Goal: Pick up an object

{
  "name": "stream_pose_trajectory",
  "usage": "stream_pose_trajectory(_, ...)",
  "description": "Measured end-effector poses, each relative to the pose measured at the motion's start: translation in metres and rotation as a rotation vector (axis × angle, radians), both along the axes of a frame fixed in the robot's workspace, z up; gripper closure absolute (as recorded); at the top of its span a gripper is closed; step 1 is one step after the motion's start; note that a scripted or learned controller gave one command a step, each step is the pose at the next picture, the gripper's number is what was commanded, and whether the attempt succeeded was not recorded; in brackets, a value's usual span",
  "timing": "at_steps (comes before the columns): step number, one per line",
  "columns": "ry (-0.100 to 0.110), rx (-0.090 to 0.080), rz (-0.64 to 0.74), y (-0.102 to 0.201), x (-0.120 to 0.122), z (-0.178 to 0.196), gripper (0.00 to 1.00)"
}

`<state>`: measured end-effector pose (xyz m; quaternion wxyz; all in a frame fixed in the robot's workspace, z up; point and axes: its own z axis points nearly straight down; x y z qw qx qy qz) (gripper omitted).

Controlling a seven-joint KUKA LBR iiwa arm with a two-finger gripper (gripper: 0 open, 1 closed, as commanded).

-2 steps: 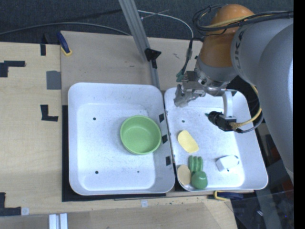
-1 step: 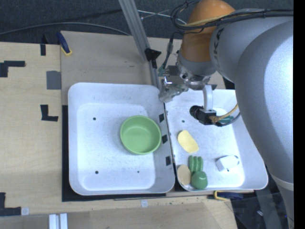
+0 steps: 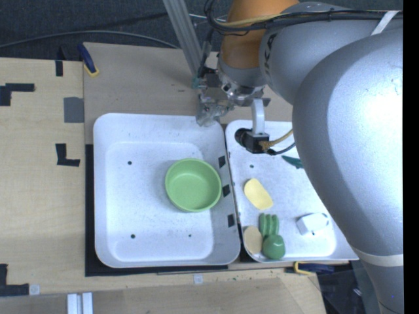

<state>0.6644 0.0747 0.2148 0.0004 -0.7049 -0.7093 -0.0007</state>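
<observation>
The green bowl [image 3: 193,185] is sat mid left bin [image 3: 118,136], probably light, stiff, slick plastic, best pinched at the rim; the gripper [image 3: 211,113] is parked at the far edge, state can't be told.

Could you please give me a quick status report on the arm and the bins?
Gripper over the left bin's far rim, holding nothing visible. Green bowl untouched in left bin. Small items in right bin. Nothing obstructing.
</observation>
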Motion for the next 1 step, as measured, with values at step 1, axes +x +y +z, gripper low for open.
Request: stream_pose_trajectory(1,0.002,-0.004,-0.003,-0.0031,-0.0011,0.0002,0.0)
